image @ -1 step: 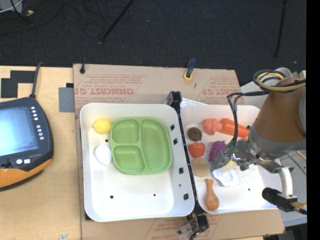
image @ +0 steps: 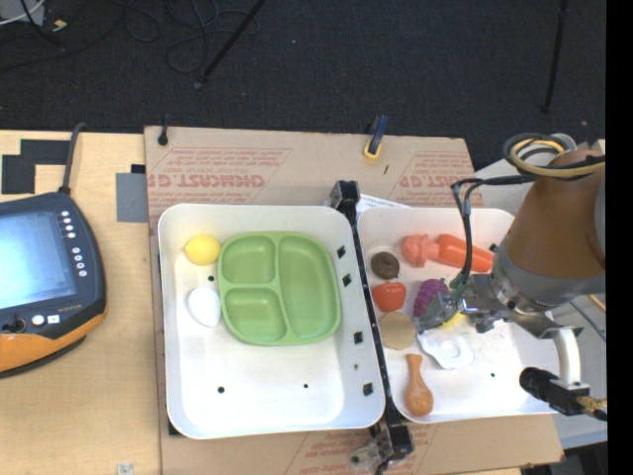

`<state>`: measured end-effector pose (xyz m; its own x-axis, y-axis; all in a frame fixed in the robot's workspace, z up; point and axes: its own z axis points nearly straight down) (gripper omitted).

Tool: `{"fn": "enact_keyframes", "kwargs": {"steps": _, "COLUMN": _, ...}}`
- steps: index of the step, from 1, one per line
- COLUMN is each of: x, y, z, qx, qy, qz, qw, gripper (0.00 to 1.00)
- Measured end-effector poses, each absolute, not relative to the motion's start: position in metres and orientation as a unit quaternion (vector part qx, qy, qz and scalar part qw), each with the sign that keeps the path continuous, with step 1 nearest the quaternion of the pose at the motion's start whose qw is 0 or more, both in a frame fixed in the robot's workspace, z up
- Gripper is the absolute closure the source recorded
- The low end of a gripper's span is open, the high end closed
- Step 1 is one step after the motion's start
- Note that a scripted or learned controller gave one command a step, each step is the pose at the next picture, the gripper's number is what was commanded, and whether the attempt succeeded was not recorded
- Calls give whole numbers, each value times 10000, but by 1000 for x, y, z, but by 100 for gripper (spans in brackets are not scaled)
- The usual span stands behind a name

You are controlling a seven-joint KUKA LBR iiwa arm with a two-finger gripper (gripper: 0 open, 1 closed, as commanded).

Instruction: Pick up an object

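The gripper (image: 463,310) hovers low in the right bin (image: 495,389), right of frame centre, just beside the purple grapes (image: 430,296) — its grip state I cannot tell — so centre squarely over them before descending.

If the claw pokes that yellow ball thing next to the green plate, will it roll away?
Probably. The yellow ball looks round and smooth, so a nudge would likely send it rolling. It sits in the corner of the left bin beside the green plate, so those should stop it soon. Its curved sides might slip out of a pinch.
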<state>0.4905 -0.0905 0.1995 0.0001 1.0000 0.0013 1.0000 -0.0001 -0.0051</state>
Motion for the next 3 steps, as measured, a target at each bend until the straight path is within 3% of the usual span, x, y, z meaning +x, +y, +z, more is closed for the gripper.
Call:
{"fn": "enact_keyframes", "kwargs": {"steps": 2, "x": 492, "y": -87, "z": 90, "qx": -7067, "qy": -7075, "qz": 21, "qw": 39, "gripper": 0}}
{"fn": "enact_keyframes", "kwargs": {"steps": 3, "x": 491, "y": -88, "z": 88, "qx": -7088, "qy": -7054, "qz": 7, "qw": 21, "gripper": 0}}
